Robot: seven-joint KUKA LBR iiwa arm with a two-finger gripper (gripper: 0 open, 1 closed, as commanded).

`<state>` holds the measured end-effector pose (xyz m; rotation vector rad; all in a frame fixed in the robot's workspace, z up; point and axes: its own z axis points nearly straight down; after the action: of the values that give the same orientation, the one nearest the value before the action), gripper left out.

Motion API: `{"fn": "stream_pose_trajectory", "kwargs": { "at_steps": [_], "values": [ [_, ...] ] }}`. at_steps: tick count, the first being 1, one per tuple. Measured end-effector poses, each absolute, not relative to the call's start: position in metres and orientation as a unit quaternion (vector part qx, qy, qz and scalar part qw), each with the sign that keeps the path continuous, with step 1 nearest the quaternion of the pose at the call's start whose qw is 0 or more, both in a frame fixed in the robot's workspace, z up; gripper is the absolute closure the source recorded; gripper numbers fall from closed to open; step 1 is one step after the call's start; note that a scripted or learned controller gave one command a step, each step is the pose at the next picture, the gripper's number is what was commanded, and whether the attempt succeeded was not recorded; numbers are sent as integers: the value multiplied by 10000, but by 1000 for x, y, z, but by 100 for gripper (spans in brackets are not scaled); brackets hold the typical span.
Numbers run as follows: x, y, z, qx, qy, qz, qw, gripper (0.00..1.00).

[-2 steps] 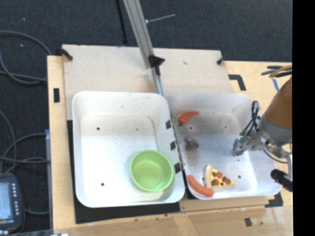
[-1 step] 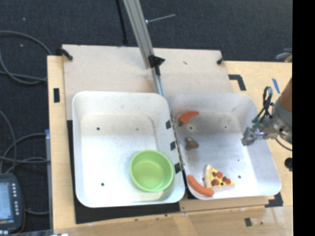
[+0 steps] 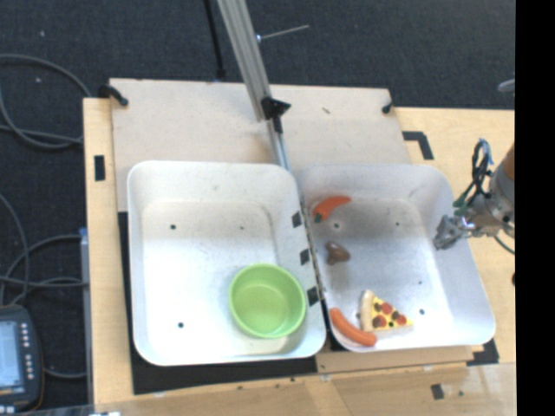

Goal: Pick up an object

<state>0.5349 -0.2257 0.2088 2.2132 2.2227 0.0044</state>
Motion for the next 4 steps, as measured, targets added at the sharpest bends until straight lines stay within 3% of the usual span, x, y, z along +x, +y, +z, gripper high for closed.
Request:
{"fn": "stream_pose_trajectory", "kwargs": {
  "at_steps": [4],
  "values": [
    [535,-5,235,7041,7101,7,-6,100]
  ]
}}
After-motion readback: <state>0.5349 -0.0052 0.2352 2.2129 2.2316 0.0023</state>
